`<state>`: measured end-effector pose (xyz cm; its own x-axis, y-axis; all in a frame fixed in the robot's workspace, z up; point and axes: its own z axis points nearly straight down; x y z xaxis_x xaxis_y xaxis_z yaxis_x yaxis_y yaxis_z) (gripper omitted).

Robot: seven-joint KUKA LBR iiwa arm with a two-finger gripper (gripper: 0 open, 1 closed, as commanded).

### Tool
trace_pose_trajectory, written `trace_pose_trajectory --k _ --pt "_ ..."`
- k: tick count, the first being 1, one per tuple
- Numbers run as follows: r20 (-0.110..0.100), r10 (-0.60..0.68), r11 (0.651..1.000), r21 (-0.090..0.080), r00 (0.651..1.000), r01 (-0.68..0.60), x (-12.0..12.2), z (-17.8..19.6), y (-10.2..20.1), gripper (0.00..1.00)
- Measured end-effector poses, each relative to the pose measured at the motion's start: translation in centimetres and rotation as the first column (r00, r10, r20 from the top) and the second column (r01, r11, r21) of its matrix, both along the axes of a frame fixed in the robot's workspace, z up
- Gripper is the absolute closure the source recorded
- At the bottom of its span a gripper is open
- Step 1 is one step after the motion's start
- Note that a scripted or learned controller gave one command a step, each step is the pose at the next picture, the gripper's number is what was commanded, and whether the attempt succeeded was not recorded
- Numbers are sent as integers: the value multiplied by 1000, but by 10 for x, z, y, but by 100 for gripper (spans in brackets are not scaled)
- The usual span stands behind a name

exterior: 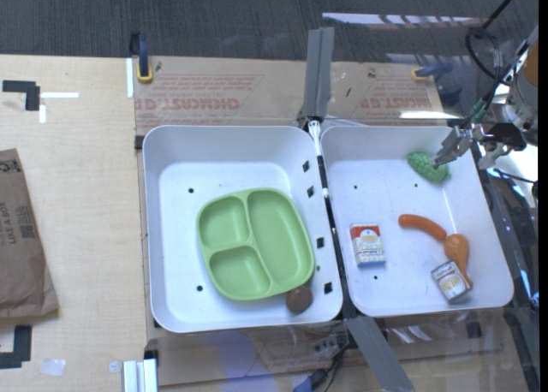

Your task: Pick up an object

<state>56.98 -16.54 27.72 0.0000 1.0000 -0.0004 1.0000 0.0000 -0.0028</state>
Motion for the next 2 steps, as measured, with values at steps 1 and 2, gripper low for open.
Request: trace_pose_trajectory --k 1,2 --pt "-5 21 1000 10 1000 -21 -8 -178 -51 0" --pt "1 24 1000 1 1000 -24 -23 -186 4 0"
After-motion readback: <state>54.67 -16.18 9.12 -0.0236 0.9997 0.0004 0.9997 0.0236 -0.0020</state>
